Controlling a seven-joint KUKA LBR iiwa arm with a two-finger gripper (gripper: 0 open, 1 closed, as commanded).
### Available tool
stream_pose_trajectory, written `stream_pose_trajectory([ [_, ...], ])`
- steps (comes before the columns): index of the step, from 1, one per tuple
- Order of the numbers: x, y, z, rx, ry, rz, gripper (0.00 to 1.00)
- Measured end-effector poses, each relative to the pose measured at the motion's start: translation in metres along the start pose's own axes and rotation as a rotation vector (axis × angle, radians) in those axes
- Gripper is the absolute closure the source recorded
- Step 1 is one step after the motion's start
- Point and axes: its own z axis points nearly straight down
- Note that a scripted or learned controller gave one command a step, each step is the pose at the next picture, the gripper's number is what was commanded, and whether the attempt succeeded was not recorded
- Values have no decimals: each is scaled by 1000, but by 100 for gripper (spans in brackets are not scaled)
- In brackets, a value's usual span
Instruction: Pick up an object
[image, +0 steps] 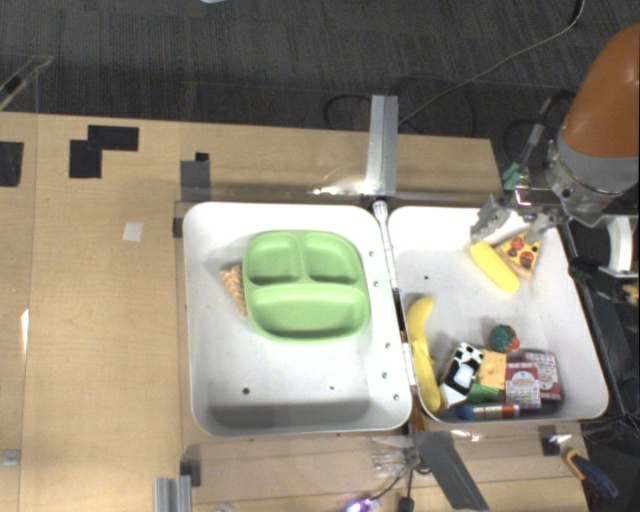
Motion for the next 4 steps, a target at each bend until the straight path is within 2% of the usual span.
stream_pose_trajectory([
  [1,-31,16,40,-1,-1,-205,0],
  [2,-54,2,159,0,-1,-349,0],
  [3,-61,47,182,33,12,-367,0],
  [4,10,29,139,-4,-1,-745,0],
])
